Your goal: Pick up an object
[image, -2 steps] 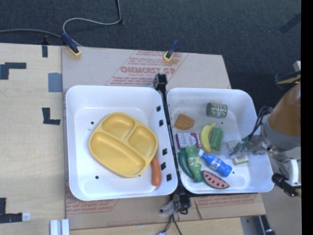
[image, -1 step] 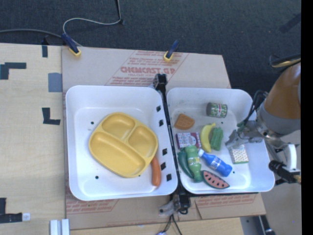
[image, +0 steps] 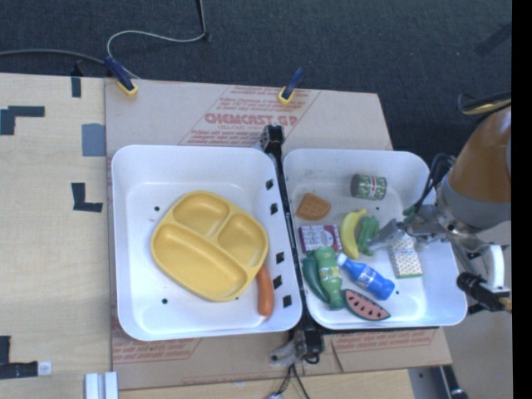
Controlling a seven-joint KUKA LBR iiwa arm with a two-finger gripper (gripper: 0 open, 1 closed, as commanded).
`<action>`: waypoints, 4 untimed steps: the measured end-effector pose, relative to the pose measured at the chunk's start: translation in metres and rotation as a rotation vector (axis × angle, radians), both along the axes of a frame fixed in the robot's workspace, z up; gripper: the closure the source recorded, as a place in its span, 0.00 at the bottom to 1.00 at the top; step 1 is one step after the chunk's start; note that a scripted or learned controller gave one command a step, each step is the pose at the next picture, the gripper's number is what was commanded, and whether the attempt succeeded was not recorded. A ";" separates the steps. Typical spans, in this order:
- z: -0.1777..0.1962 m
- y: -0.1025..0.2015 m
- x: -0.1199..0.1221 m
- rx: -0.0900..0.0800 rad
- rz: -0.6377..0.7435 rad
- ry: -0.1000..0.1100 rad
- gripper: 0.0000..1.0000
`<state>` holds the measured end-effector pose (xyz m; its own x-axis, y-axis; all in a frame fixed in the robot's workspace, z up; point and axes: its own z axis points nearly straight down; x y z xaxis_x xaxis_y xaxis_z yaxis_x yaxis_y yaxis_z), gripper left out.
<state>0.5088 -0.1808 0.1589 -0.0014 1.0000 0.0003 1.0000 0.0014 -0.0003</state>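
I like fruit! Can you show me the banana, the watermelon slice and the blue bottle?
banana [image: 352, 232]: camera view, middle of its yellow curve.
watermelon slice [image: 366, 306]: camera view, red flesh.
blue bottle [image: 371, 280]: camera view, blue body.

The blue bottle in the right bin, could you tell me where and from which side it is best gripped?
Grip the blue bottle across its blue body, coming from above. It lies flat, slanting from its white cap end down to the right, so the fingers should likely close across its narrow width. The watermelon slice and green bottle crowd its lower-left side.

Bench — cardboard sheet, two bins atop.
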 end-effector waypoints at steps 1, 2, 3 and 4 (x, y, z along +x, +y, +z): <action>-0.070 -0.027 0.020 -0.005 -0.002 -0.007 0.00; -0.070 -0.031 0.022 -0.002 0.001 -0.006 0.00; -0.069 -0.035 0.016 0.000 0.005 -0.015 0.00; -0.070 -0.035 0.022 0.002 0.000 -0.003 0.00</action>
<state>0.5310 -0.2160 0.0885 -0.0018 1.0000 0.0025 1.0000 0.0018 0.0032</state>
